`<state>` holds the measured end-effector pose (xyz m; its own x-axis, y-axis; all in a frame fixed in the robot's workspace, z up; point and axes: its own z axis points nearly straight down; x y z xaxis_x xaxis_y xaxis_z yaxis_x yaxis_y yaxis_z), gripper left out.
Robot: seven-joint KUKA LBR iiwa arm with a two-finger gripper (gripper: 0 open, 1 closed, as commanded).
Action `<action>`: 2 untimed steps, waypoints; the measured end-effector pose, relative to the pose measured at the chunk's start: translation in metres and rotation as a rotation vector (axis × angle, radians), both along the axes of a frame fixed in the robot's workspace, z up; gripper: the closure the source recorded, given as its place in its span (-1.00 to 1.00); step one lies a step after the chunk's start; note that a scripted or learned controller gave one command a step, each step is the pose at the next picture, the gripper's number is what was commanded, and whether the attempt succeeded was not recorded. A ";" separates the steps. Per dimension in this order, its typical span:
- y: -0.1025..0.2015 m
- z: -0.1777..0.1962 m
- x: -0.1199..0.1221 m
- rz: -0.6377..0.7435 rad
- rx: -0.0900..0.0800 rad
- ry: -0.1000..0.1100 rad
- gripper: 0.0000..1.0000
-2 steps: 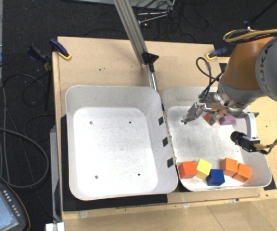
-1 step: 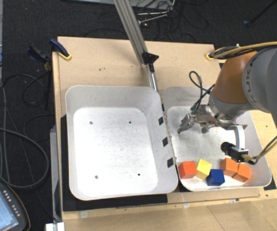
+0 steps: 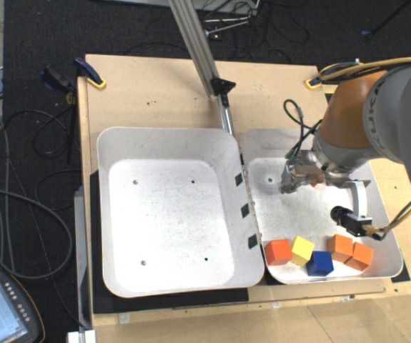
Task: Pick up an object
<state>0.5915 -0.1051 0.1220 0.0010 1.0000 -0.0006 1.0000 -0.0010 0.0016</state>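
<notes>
Dark carpet strewn with black cables surrounds a plywood bench (image 3: pixel 162 84), which carries two shallow white bins side by side. At about nine o'clock from the bench's middle lies the left bin (image 3: pixel 112 191), its floor speckled and bare. At three o'clock sits the right bin (image 3: pixel 262 148), touching the left one along a shared edge marked with small black tabs.

Along the right bin's near wall, at roughly five o'clock, five blocks sit in a loose row. An orange block (image 3: pixel 278 251) is the leftmost, and a yellow block (image 3: pixel 302 249) sits just beside it. A blue block (image 3: pixel 320 264) touches the yellow one on its lower right. Two more orange blocks (image 3: pixel 352 251) sit pressed together at the row's right end.

The grey arm (image 3: pixel 398 106), with its orange band (image 3: pixel 349 113), reaches in from three o'clock. Its gripper (image 3: pixel 291 180) hangs over the upper part of the right bin's floor, well apart from the blocks, and nothing shows between its tips. Whether the claw is apart or together cannot be told from this angle.

A metal pole (image 3: pixel 194 38) slants from twelve o'clock down to the bins' far edge. Two yellow-tipped clamps (image 3: pixel 91 73) grip the bench's far corners.
</notes>
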 end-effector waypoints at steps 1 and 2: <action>0.002 0.044 -0.003 0.002 -0.001 -0.004 1.00; -0.006 0.095 -0.008 0.000 -0.002 -0.006 1.00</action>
<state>0.5833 -0.1115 0.2172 0.0014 1.0000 -0.0021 1.0000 -0.0014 0.0074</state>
